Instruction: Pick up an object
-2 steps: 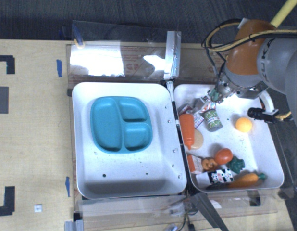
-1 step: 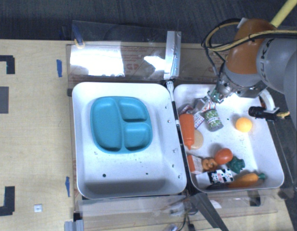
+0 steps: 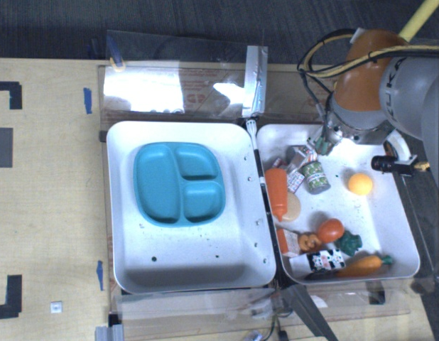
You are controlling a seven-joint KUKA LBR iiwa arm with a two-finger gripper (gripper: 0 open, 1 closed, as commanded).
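Tool (image 3: 321, 145) hangs over right bin (image 3: 408, 212) on tan bench (image 3: 49, 212).

Honestly nothing readable is showing up from where I'm standing. The small jar (image 3: 317, 177) in the right bin (image 3: 400, 222) is wearing a label, and the black-and-white carton (image 3: 327, 261) is carrying print too, but both are coming across as blur, no letters or numbers making it through.
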